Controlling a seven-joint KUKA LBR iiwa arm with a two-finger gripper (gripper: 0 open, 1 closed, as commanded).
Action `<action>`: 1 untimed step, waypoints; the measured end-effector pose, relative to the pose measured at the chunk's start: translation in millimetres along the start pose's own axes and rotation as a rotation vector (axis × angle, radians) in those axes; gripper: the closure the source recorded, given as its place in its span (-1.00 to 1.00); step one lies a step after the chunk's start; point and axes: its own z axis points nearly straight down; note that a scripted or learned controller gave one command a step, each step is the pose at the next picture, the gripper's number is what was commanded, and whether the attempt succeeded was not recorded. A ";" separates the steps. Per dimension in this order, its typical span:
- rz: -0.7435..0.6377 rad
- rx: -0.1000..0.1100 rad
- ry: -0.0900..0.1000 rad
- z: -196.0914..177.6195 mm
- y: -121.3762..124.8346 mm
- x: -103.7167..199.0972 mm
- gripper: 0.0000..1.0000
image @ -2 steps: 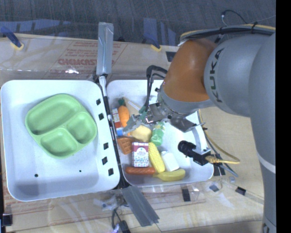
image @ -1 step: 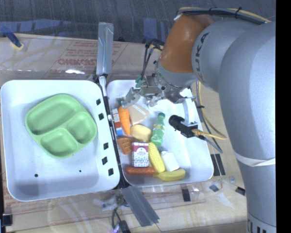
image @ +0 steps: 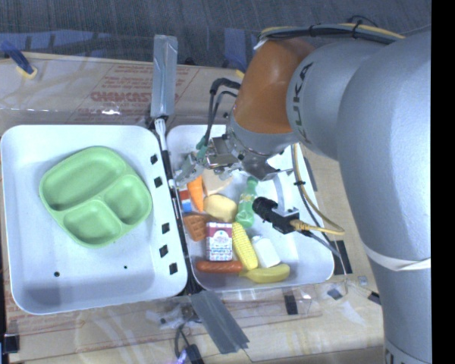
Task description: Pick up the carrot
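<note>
Progress stands at the approach stage: the carrot (image: 196, 192) lies in the right bin (image: 318, 268), against its left wall about midway along, and nothing shows it lifted. Nearest the camera, along that bin's front wall, lie a banana (image: 269, 273) toward the front right corner and a red sausage-shaped piece (image: 218, 265) just left of it; a corn cob (image: 245, 246) and a small red-and-white carton (image: 219, 241) sit just behind, crowded together. Mid-bin, a pale yellow block (image: 220, 207) lies touching or just beside the carrot's right flank, with a green piece (image: 246, 209) further right. The gripper (image: 212, 158) hangs over the bin's far left part, above and just beyond the carrot; whether its pincer is spread or pressed together cannot be told, being masked by the wrist hardware. Left bin (image: 15, 203) carries a green divided plate (image: 95, 195) near its middle, with bare floor toward the front. Room assessment: the carrot is hemmed by the wall on one side and the block on the other, so a descent there looks tight; the grab and the lift are still to be done.
</note>
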 end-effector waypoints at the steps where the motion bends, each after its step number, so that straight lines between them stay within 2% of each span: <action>1: 0.014 -0.004 -0.002 -1.2 6.5 -32.9 -1.00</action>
